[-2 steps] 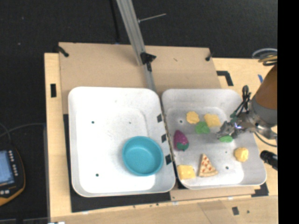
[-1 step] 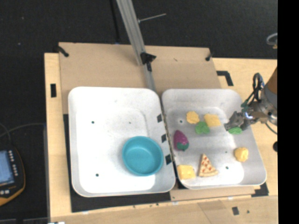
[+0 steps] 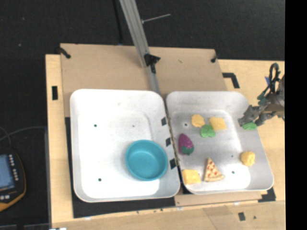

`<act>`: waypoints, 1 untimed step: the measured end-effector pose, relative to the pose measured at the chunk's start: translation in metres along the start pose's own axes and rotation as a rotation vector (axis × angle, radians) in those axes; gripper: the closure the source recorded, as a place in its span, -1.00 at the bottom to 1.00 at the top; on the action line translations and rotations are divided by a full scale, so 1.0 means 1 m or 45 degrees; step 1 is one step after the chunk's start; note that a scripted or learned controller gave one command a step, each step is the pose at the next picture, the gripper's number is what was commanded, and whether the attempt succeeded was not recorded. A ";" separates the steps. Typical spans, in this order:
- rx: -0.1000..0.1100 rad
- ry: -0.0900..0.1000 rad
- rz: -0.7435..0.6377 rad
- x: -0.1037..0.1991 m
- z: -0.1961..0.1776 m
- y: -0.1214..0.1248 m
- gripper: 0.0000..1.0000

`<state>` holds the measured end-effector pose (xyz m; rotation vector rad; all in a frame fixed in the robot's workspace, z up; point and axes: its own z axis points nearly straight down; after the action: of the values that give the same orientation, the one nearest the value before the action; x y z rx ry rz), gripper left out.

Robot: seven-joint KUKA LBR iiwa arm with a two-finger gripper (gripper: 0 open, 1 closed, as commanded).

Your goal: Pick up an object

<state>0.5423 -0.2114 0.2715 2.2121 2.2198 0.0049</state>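
White bins sit side by side on the bench: the left bin (image 3: 96, 109) holds a blue bowl (image 3: 146, 159), and the right bin (image 3: 225, 99) holds the small toy foods. The gripper (image 3: 253, 118) hangs over the right bin's right rim, reaching in from the right. A small green piece (image 3: 249, 125) sits right at its tip, seemingly pinched between the fingers, so I judge the tool closed on that piece, though the view is coarse and the hold could be slight.

That green piece lies at the bin's right edge, just under and to the left of the wrist; it looks flat, bright green, too small to give a long axis. Any lift would go straight up from there.

Inside the bin lie a pizza slice (image 3: 212, 170), a purple fruit (image 3: 186, 143), a green lump (image 3: 207, 131) touching a yellow block (image 3: 218, 123), more yellow bits at the back (image 3: 197, 120), front left (image 3: 191, 177) and right (image 3: 247, 158).
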 end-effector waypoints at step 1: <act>0.006 0.005 -0.006 0.053 -0.006 -0.002 1.00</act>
<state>0.5403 -0.1586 0.2777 2.2115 2.2291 0.0041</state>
